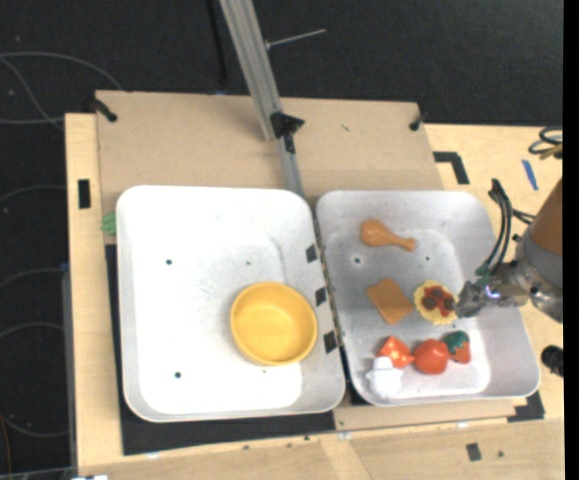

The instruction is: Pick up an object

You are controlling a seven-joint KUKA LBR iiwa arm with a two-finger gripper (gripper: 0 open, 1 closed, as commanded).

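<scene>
Grey arm with orange band enters from the right edge of the camera view, wrist low over the right-hand shallow white plastic bin (469, 213). The claw (466, 300) sits at the right side of that bin, tip just beside or touching the small round yellow toy tart with red topping (434, 301); contact cannot be confirmed. Whether the claw is open or closed cannot be told at this resolution, and nothing is visibly held in it.

Positions relative to the claw:
- Flat orange-brown toy slab, cracker-like (390, 300): left of the claw, beyond the tart, apart from it.
- Tan toy drumstick (386, 235): up and left, well apart.
- Red round toy tomato (430, 356): just below and slightly left.
- Small red toy strawberry with green cap (457, 345): directly below, near, touching the tomato.
- Small orange-red toy piece (394, 350) and a white lump (383, 377): below left, near the bin's front corner.
- Round yellow plastic bowl (273, 323): far left, upright in the left-hand shallow white bin (169, 228).

Both bins rest on the tan desk (189, 138).
</scene>
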